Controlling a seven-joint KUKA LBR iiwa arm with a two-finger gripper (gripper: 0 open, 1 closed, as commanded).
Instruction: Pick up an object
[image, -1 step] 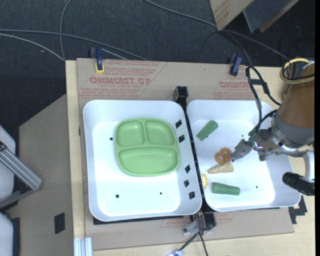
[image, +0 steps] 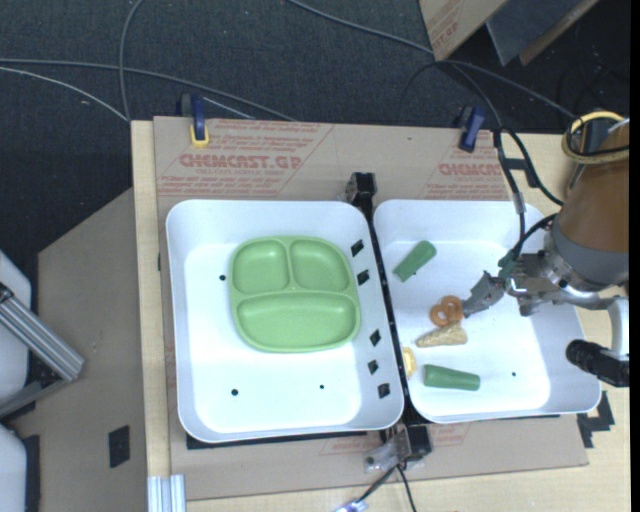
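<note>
The arm comes in over the right-hand bin (image: 520, 225), and its hand (image: 484, 296) hangs low above the white floor there, the dark fingers pointing toward the divider between the two bins. They look drawn close together with nothing between them, though from this angle I cannot tell for sure how wide they stand. Just ahead of the fingertips lies a small orange ring (image: 447, 311), near the hand but apart from it, with a tan wedge-shaped piece (image: 442, 337) touching it on the side nearer the front edge of the counter (image: 250, 150). Farther out from the hand, a green block (image: 414, 260) lies toward the back and a green cylinder (image: 451, 377) toward the front. Well beyond the hand, past the divider, a green divided plate (image: 294, 293) sits in the other bin (image: 200, 330).
</note>
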